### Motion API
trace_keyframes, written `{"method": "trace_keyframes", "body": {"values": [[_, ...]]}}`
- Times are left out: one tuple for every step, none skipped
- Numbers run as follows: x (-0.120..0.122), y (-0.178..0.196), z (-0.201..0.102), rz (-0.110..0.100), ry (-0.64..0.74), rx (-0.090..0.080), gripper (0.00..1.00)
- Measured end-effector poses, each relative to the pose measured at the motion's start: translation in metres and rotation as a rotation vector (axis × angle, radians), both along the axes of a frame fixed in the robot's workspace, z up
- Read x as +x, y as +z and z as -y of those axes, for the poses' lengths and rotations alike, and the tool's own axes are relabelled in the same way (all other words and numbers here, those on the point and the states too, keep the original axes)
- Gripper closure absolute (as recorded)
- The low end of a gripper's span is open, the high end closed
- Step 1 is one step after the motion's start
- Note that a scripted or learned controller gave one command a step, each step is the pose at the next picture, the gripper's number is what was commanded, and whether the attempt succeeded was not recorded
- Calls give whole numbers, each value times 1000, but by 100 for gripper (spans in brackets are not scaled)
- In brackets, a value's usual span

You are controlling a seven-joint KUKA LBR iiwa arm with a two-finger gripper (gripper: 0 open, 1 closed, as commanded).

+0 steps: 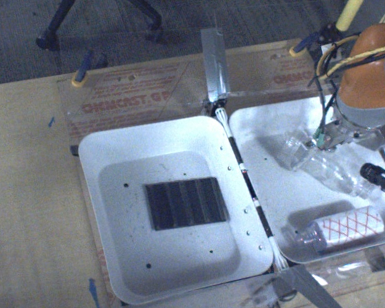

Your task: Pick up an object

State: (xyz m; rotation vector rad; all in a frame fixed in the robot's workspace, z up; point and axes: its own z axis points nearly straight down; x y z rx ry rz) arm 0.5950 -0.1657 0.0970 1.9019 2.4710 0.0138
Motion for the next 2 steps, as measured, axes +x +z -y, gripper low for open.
{"method": "trace_keyframes", "body": {"values": [[10, -2, -38, -1, 97, -1, 0], [12, 9, -38, 4, 96, -1, 100]]}}
